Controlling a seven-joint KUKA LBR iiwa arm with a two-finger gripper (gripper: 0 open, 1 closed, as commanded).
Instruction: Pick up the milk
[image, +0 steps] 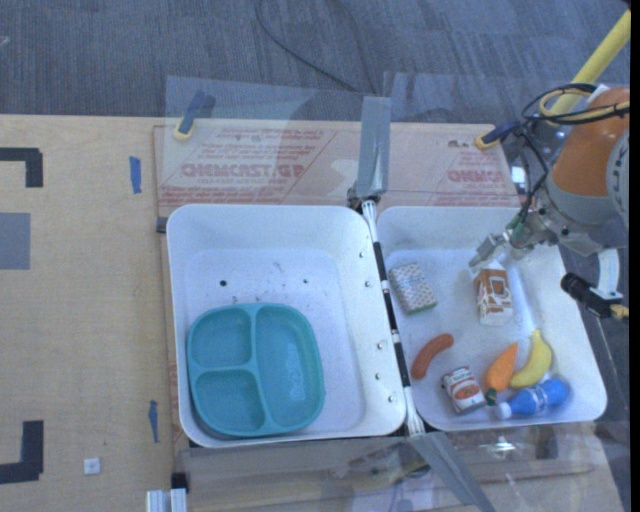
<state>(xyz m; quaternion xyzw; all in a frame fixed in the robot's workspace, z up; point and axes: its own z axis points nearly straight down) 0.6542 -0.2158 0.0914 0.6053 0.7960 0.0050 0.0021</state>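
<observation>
While the gripper (497, 245) of a KUKA arm (588, 160) hangs over the far part of the right bin (440, 222), the milk (492, 295), a small carton printed brown and white, lies on its side just below the tool and slightly nearer the camera. Whether the tool is spread or pressed together cannot be told from this slanted angle, and nothing can be seen caught in it. Left of the carton rests a patterned packet (413, 286); nearer lie a sausage (432, 354), a small can (461, 389), a carrot (502, 367), a banana (535, 359) and a blue bottle (533, 398), all well apart from the milk. A teal divided tray (256, 370) sits in the left bin (260, 228). By the look of it the carton should be light, stiff-sided yet crushable, and smooth enough to slip; gripping across its narrow flat sides near the middle seems soundest.
</observation>
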